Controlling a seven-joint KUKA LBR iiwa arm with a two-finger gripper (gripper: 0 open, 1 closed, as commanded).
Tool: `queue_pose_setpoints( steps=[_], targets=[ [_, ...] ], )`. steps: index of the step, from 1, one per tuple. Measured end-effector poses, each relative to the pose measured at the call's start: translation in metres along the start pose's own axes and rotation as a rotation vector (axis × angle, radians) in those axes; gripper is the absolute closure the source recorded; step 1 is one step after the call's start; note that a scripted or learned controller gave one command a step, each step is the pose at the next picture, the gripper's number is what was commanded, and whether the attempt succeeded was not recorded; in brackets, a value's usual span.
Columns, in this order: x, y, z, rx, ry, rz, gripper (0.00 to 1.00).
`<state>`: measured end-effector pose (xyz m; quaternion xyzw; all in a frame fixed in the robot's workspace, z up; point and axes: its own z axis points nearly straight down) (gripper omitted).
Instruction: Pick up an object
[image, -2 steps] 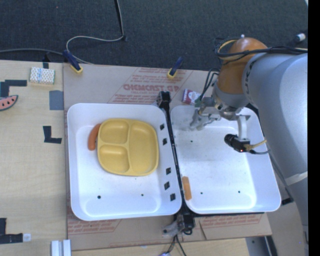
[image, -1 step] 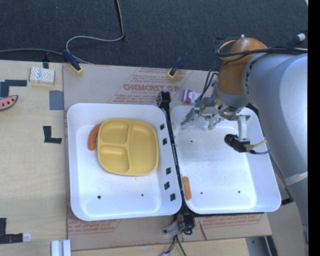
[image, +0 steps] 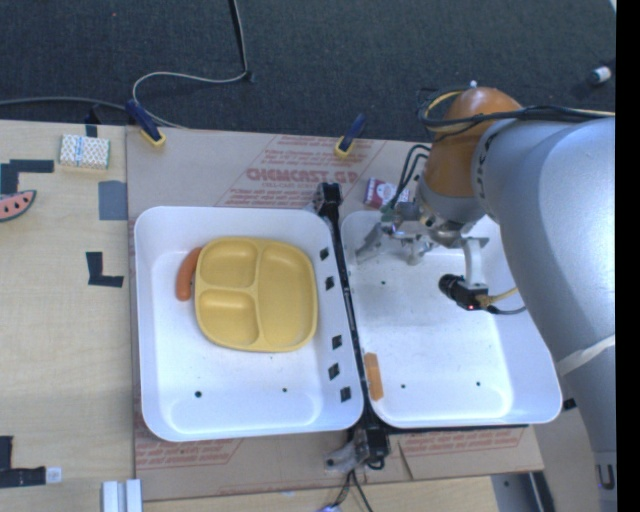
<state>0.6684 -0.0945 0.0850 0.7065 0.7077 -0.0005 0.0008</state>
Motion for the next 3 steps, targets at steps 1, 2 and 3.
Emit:
queue_pose_setpoints(
  steps=[1,2,3],
  targets=[
    [0.0003,0.0002,-0.0097,0.0,0.0,-0.001,1.0],
    [0.001,0.0002,-0.019,0.001,0.001,-0.002,1.0],
    [0.001,0.0001,-0.0188,0.001,0.0,-0.003,0.0]
  ],
)
